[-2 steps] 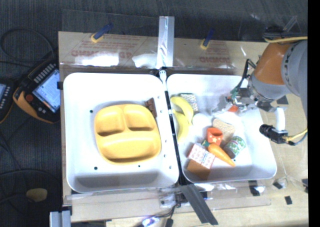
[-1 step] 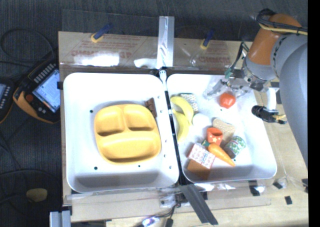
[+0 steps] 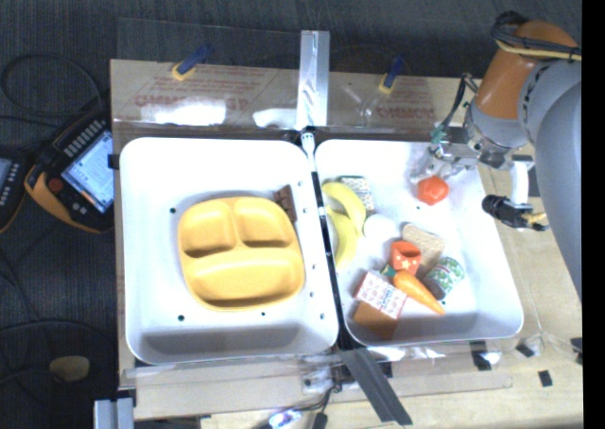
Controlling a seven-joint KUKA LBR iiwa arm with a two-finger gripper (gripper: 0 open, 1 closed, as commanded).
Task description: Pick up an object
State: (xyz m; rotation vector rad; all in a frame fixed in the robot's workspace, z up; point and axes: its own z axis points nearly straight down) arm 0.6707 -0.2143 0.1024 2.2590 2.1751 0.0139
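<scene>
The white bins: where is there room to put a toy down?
Left bin: bare floor all around the yellow tray. Right bin: bare along the right wall, past the tomato. It's crowded between the banana and carrot.

The arm [image 3: 558, 144] is bulky and smooth, grey in its shell, with a rounded orange band [image 3: 506, 77] above the wrist. Dark cables loop over the orange section. The gripper [image 3: 440, 164] is small, metallic, pale grey.
</scene>
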